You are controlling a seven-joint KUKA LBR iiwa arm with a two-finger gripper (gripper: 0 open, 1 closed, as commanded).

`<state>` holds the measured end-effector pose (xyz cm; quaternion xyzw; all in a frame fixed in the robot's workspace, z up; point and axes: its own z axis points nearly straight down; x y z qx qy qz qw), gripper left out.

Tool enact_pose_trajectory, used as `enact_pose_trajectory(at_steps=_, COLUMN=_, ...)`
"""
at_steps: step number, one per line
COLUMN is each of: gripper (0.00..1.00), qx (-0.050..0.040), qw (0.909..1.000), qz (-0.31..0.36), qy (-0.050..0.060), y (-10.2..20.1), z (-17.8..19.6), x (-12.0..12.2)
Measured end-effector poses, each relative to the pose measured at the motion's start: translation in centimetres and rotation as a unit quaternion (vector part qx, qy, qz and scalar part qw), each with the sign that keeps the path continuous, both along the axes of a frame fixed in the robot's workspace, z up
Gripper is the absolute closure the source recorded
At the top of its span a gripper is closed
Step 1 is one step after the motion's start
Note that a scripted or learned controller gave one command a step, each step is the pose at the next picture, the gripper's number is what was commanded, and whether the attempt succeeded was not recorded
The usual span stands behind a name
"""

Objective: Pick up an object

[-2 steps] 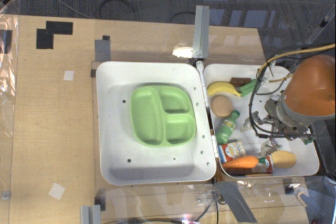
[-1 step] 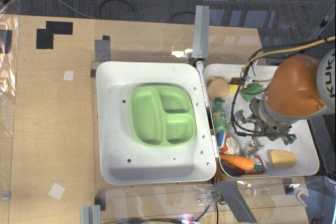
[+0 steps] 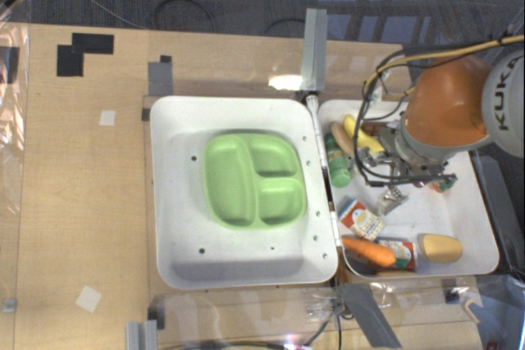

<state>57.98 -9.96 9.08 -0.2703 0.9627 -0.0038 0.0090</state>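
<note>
Now the gripper point(image 3: 394, 199), state I cannot tell, hovers over the right bin point(image 3: 474, 246); descend squarely onto one isolated item, like the carrot point(image 3: 368, 251).

Grey arm with orange band point(image 3: 447, 106) is reaching over the right white bin point(image 3: 472, 209), gripper point(image 3: 392, 199) hanging above an orange carrot point(image 3: 368, 251), small carton point(image 3: 361, 218), and yellow banana point(image 3: 361, 135); a green divided plate point(image 3: 250, 179) is lying in the left bin point(image 3: 176, 176).

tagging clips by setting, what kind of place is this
Probably a robotics lab bench set up for pick tests: two white bins on a wooden bench, a grey-and-orange arm reaching into the right one, and toy food such as a carrot.
</note>
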Motion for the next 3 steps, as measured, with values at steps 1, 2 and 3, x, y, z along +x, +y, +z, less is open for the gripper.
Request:
enact_pose_trajectory(at_steps=1, gripper=0.00, qx=0.0022, qw=0.9977, qz=-0.068, qy=0.002, y=0.1, z=-0.1, x=3.2)
enact_pose_trajectory(at_steps=2, gripper=1.00, qx=0.0031, qw=0.9977, qz=-0.067, qy=-0.007, y=0.3, z=1.5, x=3.7)
enact_pose_trajectory(at_steps=3, gripper=1.00, qx=0.0007, qw=1.0000, qz=-0.001, qy=-0.002, y=0.2, z=16.9, x=7.4)
